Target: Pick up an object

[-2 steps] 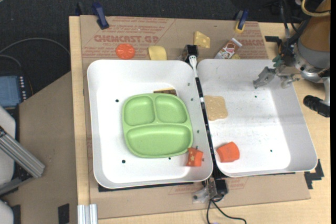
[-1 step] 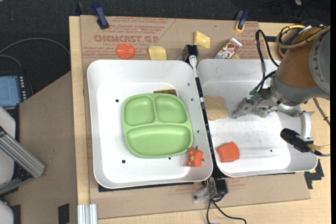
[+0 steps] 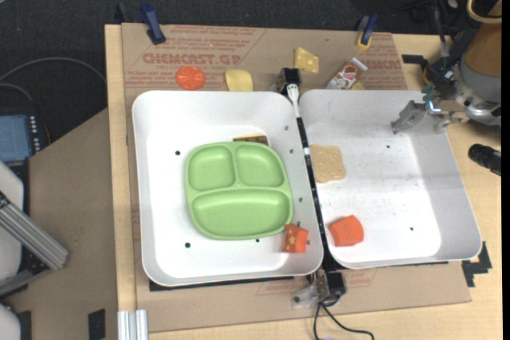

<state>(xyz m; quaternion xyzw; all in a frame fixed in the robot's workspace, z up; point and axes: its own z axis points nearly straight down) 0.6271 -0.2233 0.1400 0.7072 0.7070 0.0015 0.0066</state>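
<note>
1. The tabletop (image 3: 80, 195) carries two shallow white bins side by side. The right bin (image 3: 414, 195) lies under and beside the hand; the left bin (image 3: 159, 131) sits well off on the far side of the shared rim.
2. The green divided plate (image 3: 237, 189) takes up the middle of the left bin, well apart from the hand and too broad for an easy pinch. I would pass it over.
3. The hand (image 3: 410, 117) hangs over the upper part of the right bin, near its far wall. It has nothing between its fingers; how far they are spread I cannot tell, as they are small and blurred against the white floor.
4. The tan flat piece (image 3: 327, 163) lies away from the hand toward the shared rim, touching or nearly touching that wall. Flat and close to an edge, it looks a poor first choice.
5. The orange block (image 3: 346, 231) sits in the near part of the right bin, diagonally away from the hand, with bare floor all round. It seems the best target: centre above it, straddle its sides, descend straight, close only at floor level.
6. The small orange-red toy (image 3: 296, 239) is in the left bin's near corner, tight against plate and rim, hard to straddle.
</note>
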